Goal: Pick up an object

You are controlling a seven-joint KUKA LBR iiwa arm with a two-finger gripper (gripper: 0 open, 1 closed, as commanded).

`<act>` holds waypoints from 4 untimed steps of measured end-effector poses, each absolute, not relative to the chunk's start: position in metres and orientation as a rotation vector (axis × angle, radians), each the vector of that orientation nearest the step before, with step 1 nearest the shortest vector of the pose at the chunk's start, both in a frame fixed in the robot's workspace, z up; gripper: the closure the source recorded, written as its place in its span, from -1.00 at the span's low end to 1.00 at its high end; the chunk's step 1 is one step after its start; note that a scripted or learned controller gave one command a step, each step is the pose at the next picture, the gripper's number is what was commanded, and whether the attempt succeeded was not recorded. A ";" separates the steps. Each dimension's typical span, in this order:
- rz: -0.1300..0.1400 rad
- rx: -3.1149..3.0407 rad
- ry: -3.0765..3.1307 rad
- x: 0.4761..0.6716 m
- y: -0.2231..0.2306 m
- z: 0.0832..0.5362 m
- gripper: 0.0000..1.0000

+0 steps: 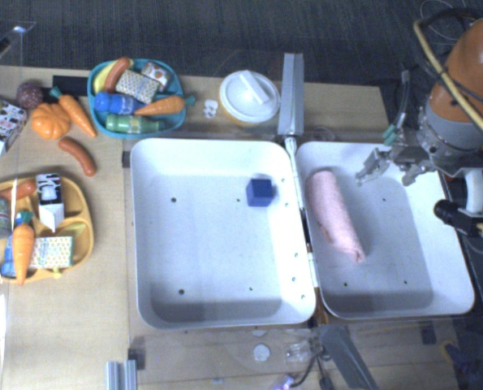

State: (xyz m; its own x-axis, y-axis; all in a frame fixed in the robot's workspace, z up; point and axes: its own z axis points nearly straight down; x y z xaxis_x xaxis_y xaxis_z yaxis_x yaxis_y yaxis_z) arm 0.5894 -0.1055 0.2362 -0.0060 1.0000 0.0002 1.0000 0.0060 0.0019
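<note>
A small blue cube (260, 191) lies in the left bin (184, 299), near its upper right corner. A pink roll (334, 215) lies slanted in the right bin (403, 291), close to that bin's left wall. My gripper (387, 171) hangs over the upper right part of the right bin, to the right of the roll's top end and apart from it. Its two fingers are spread open with nothing between them. The arm's orange band (472, 51) sits above it at the right edge.
On the bench to the left stand a blue bowl (135, 96) of toy food and a yellow plate (34, 230) with more toys. A toy pumpkin (49, 120), carrot and sausage lie loose. A white lidded dish (249, 97) sits behind the bins.
</note>
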 end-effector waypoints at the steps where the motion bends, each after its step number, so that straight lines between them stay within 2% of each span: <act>1: 0.001 2.131 2.308 0.608 -0.094 0.119 -1.00; 2: 0.014 1.859 2.515 0.625 -0.091 0.093 -1.00; 3: 0.018 1.716 2.608 0.586 -0.112 0.094 -1.00; 4: 0.016 1.598 2.677 0.572 -0.092 0.094 -1.00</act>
